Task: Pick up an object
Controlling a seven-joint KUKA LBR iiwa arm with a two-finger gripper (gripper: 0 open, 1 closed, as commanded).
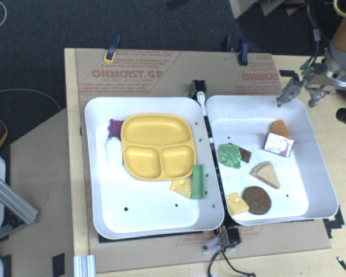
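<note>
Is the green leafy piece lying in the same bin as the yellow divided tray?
No, the green leafy piece lies in the right bin, while the yellow divided tray sits in the left bin.

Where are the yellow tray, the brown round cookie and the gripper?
yellow tray (155, 130): camera view, large top compartment.
brown round cookie (257, 200): camera view, its centre.
gripper (302, 95): camera view, between fingertips.

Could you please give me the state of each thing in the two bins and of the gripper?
Yellow tray: upright, in left bin.
Green block: lying beside the tray.
Lettuce piece: lying in right bin.
Brown cookie: flat.
White box: lying, tilted.
Gripper: fingers open, holding nothing, above right bin's far edge.
</note>
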